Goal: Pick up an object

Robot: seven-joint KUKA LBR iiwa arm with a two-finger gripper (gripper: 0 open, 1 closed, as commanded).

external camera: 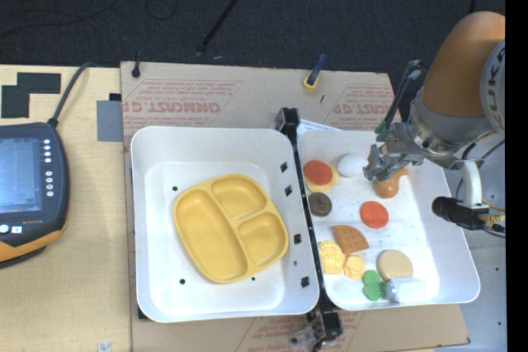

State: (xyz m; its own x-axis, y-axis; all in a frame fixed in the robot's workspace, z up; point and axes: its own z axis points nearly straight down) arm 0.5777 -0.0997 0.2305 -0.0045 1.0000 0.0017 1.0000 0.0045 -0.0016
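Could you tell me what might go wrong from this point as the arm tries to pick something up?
The gripper sits over a small orange piece near the right white bin's far end, so a slightly off-centre grasp may miss. A white egg-shaped item lies close beside it and could get nudged.

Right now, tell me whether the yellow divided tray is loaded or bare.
Bare. The yellow divided tray lies flat in the left bin, and all three of its compartments show only plain yellow bottom.
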